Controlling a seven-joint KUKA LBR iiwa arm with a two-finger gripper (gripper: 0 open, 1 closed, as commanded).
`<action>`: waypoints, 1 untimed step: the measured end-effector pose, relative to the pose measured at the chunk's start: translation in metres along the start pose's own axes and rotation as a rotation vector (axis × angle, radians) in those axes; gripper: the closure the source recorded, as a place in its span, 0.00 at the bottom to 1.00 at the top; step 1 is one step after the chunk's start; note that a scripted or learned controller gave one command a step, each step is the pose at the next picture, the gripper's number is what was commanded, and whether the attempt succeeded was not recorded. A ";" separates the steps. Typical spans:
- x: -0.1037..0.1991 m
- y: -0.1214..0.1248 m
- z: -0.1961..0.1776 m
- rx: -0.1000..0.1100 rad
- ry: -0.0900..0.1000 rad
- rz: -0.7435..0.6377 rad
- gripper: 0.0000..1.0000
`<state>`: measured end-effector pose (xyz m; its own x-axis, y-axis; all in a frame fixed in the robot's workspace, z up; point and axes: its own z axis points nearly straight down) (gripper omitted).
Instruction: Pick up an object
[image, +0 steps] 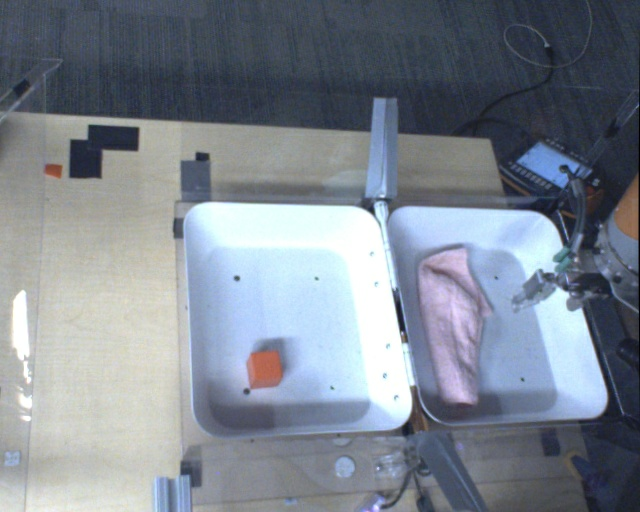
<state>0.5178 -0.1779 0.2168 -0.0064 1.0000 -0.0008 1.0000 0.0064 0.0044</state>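
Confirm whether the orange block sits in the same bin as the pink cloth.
No: the orange block lies in the left bin, while the pink cloth lies in the right bin.

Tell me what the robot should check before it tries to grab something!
1. Something to pick: ok. A pink cloth lies in the right bin; an orange block sits in the left bin.
2. Gripper near a target: ok. It sits over the right bin, to the right of the cloth.
3. Gripper touching the cloth: not ok, there is a gap between them.
4. Cloth lying free: ok, nothing rests on it.
5. Fingers ready: cannot tell, too small and blurred.
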 end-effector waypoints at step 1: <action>0.053 0.038 0.120 -0.008 -0.001 -0.141 0.00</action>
<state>0.5555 -0.1245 0.0971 -0.1469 0.9892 -0.0028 0.9891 0.1469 0.0124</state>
